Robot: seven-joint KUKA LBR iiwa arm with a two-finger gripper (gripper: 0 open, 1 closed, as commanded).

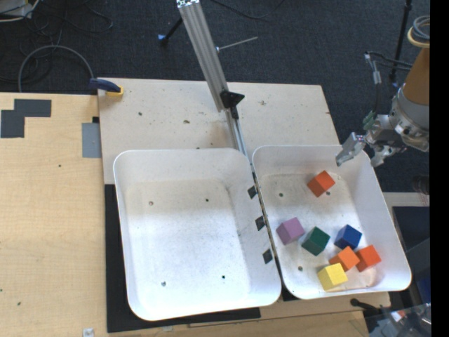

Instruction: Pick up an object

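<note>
The right-hand bin (393,220) serves as the landmark here, and everything the task could want lies inside it. The tool (366,148) hangs over that bin's far right corner, just above the rim, its two grey fingers spread apart with open space between them and nothing held. From the tool, the nearest candidate is the orange cube (322,183), which sits alone in the far half of the bin, down and toward the bin's middle from the fingertips; it is near the tool but clearly apart from it, with bare white floor all round. It is turned so its corners point along the bin's sides, so it offers no long axis, only two pairs of flat faces set diagonally. The other blocks crowd the bin's near half: a purple cube (290,229) and a green cube (316,241) close together near the bin's left wall, a blue cube (348,236) toward the right wall, and a yellow cube (332,275) with two more orange blocks bunched at the near right corner. The arm (419,90) comes in from beyond the bin's right wall, wrist tipped so the fingers slope down and inward. I judge the lone cube the easier target, calling for a short move inward and down.
</note>
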